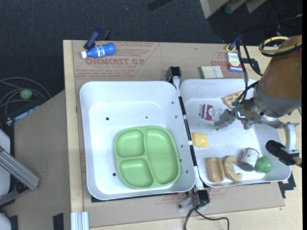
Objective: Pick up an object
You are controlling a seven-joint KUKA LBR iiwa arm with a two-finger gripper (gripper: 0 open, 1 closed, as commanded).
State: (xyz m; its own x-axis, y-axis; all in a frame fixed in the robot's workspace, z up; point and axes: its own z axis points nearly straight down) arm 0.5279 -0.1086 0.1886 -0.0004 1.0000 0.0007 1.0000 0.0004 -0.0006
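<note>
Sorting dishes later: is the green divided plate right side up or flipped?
Right side up: the green divided plate in the left bin shows its three hollow compartments facing up, nothing in them.

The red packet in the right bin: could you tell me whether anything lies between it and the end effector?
Nothing visible does. The end effector sits just right of the red packet over bare bin floor; the yellow block and bread lie nearer the front, off that line.

The arm (283,75) covers part of the right bin (211,87) and most of a pizza-like thing (232,99), its gripper (225,120) is too blurry to read, and the picture's edge cuts the arm off.
</note>
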